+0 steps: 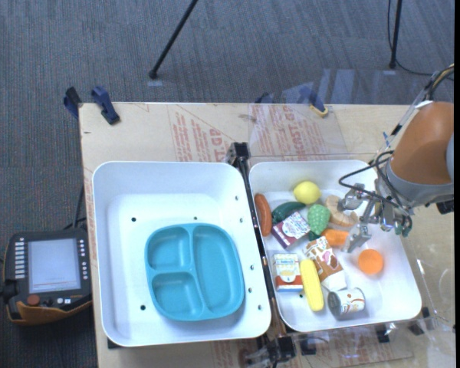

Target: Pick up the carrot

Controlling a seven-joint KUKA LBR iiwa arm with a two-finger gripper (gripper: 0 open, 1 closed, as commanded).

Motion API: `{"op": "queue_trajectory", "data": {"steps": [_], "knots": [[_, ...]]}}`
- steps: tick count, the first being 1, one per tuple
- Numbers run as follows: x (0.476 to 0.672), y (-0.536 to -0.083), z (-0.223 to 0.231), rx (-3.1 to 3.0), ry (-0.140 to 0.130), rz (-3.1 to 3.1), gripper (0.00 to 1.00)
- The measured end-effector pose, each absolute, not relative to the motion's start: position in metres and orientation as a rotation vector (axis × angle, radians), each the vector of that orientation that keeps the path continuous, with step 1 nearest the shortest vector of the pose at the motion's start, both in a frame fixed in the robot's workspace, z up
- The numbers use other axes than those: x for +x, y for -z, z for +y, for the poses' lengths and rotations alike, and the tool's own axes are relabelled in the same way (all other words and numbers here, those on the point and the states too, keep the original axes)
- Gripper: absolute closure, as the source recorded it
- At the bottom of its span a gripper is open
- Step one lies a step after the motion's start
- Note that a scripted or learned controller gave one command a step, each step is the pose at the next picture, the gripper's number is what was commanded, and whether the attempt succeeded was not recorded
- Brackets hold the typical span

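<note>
Nearest us, the can (346, 303) lies at the right bin's (411, 307) front. We place the carrot (336, 238) mid-bin, just beside the hand (366, 222), whose fingers stand apart and hold nothing. We judge the approach underway; next, centre over it, lower and close.

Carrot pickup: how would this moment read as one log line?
end effector over right bin | above carrot | carrot lying among toy food | blue tray in left bin

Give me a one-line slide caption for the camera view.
End effector hovers over the right bin's toy food, near an orange piece; teal tray sits in the left bin.
</note>
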State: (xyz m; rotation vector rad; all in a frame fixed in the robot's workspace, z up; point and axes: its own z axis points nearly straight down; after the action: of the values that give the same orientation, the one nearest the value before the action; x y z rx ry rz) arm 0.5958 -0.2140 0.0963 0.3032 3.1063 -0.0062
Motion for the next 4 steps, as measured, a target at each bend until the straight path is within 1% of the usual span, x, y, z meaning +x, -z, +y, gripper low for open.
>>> {"op": "queue_trajectory", "data": {"steps": [1, 2, 3, 4], "knots": [[0.544, -0.096, -0.211, 0.516, 0.004, 3.077, 0.0], [0.548, -0.108, -0.209, 0.505, 0.006, 3.069, 1.0], [0.548, -0.107, -0.208, 0.504, 0.005, 3.072, 0.0], [0.621, -0.097, -0.167, 1.09, -0.005, 2.924, 0.0]]}}
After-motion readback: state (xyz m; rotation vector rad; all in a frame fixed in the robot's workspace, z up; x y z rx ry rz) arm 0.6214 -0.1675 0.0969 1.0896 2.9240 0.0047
